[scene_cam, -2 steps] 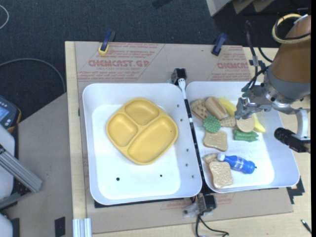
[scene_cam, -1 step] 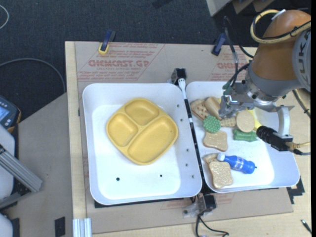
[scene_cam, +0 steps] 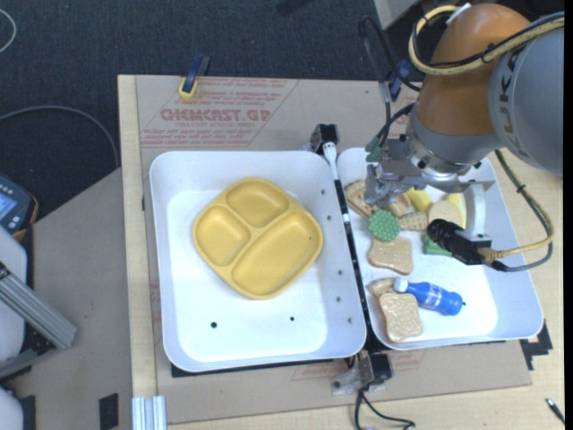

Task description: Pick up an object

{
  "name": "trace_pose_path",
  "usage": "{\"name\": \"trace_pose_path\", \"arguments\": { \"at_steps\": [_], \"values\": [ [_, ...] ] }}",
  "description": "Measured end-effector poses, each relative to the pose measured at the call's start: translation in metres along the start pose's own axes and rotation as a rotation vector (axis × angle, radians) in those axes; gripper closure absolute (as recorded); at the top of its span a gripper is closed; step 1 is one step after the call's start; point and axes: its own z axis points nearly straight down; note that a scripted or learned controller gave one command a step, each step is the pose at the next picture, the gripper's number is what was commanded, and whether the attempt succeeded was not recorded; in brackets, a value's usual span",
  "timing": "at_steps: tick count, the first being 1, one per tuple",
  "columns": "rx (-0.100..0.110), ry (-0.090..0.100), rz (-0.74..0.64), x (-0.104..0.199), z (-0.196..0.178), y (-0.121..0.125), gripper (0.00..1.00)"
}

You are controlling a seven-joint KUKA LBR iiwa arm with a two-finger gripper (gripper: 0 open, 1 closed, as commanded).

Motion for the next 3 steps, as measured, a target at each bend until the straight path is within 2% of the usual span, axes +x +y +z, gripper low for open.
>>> {"name": "trace_pose_path", "arguments": {
  "at_steps": [1,2,3],
  "values": [
    [0.008,0.0,0.003,0.028,0.023,0.007,1.0],
    [0.0,-0.001,0.006,0.025,0.002,0.003,1.0],
    [0.009,-0.001,0.008,0.021,0.023,0.0,1.0]
  ]
}}
